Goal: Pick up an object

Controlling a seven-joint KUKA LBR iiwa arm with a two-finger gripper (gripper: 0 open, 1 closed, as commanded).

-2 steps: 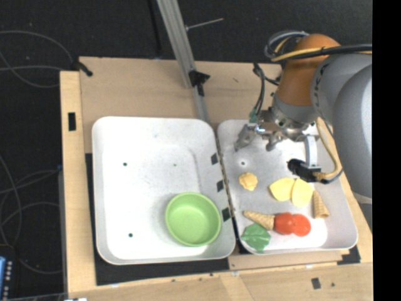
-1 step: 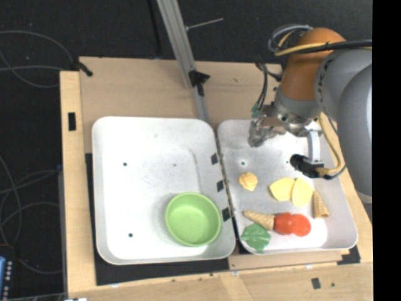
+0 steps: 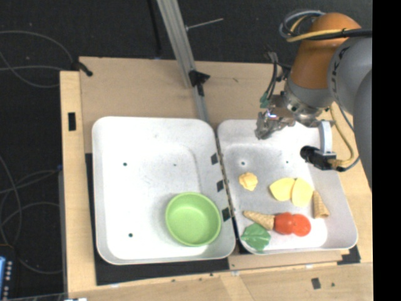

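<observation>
- Currently the gripper [image 3: 270, 125] hangs over the far edge of the right bin [image 3: 335, 240], near its far-left corner; cannot tell whether the jaws are released or clenched, too small and dark, and nothing is visible between them
- Candidate objects all lie in the near half of the right bin, well apart from the gripper: small yellow piece [image 3: 249, 181] near the centre divider, larger yellow pair [image 3: 292, 190] to its right, red tomato-like item [image 3: 292, 224], green piece [image 3: 255, 236] at the near-left corner, orange cone [image 3: 259, 218] touching or just beside it, second cone [image 3: 320, 204] by the right wall
- Left bin [image 3: 125, 143] holds a green bowl [image 3: 193, 219] in its near-right part
- Judgement: the small yellow piece is the best target, standing alone and closest to the gripper
- Approach: travel toward the near side, centre over it, descend vertically, jaws wide before contact
- Risk: the red, green and cone items are crowded; a grasp there may nudge neighbours or slip
- Keep clear of the divider wall on descent
</observation>
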